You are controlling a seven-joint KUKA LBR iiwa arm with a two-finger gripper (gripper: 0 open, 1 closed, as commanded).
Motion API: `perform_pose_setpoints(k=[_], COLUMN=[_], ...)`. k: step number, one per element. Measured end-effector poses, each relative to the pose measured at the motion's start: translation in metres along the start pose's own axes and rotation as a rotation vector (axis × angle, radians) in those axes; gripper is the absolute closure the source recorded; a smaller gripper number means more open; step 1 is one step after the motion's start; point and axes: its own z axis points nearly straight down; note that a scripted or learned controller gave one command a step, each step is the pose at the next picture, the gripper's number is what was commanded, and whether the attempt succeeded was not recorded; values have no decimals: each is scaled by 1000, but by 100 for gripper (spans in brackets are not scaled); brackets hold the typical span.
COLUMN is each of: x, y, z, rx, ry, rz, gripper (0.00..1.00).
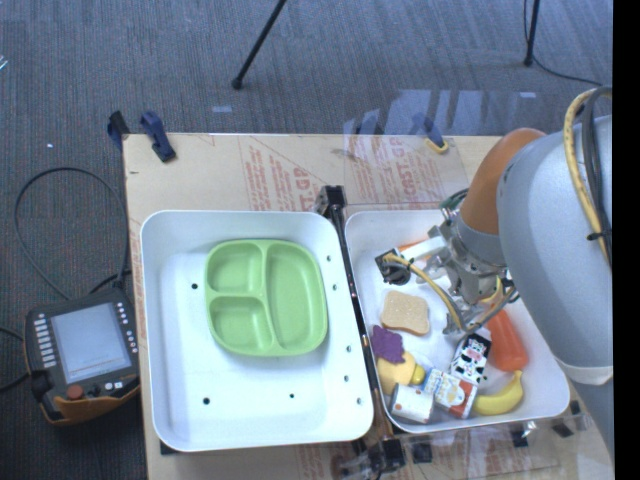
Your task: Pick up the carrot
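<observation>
The carrot (508, 340) is an orange, stubby piece lying at the right side of the right bin (365, 230), partly under the arm. My gripper (467, 308) hangs low over the middle of that bin, just left of the carrot's upper end and above a small black-and-white milk carton (472, 356). Cables and the wrist body hide its tip. Nothing is visibly held.
Around the gripper in the right bin lie a toast slice (405, 313), purple grapes (387, 344), a yellow toy (398, 371), small boxes (448, 390) and a banana (503, 395). The left bin (175, 368) holds a green divided plate (267, 296).
</observation>
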Motion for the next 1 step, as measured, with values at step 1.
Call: perform_pose_setpoints(k=[1], x=[-57], y=[-13], z=[1], rx=[3], ry=[-1], rz=[-5], gripper=[0])
